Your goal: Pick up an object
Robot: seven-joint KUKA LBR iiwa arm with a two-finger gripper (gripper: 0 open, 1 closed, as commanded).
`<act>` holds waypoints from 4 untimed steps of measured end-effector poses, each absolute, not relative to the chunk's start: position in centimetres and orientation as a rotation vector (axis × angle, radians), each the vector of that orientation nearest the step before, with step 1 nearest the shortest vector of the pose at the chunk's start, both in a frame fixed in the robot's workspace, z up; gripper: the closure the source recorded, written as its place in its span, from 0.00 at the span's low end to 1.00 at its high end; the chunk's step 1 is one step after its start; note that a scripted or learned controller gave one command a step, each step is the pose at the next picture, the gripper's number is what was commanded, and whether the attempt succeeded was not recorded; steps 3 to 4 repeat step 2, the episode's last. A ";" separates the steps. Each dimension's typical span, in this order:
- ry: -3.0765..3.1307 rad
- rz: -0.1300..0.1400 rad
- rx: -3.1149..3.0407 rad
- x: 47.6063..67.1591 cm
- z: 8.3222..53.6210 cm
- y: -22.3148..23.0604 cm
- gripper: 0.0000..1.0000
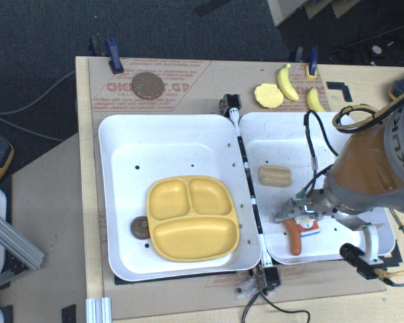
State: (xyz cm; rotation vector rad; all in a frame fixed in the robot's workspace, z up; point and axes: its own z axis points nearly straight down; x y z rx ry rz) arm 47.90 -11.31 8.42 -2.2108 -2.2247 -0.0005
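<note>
Gripper [297,210] state: positioned low in the right bin [283,136], directly above the orange sausage-shaped object [293,237]. Whether it is apart, together or clamped cannot be determined from this view; no object is seen held in it.

Layout, left to right:
- Left bin [121,140]: contains a yellow divided tray [190,217]. A small brown disc [140,227] lies at the tray's left edge.
- Bench [87,180] behind the bins: a brown round piece [147,85] to the left; a yellow round piece [268,95] and two toy bananas [287,83] to the right.
- Right bin: a tan block [275,175] lies near the divider, apart from the arm. The orange object rests on the bin floor just below the gripper.

Progress assessment: approach appears complete. Grasp is unconfirmed. Lift is not yet done, since every candidate object lies on a surface.
</note>
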 end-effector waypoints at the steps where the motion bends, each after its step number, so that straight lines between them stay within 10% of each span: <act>1: -2.220 0.000 -2.222 47.9 9.4 -11.7 1.00; 2: -2.242 -0.018 -2.214 54.6 19.1 -3.0 1.00; 4: -2.242 -0.018 -2.214 54.6 19.1 -3.0 1.00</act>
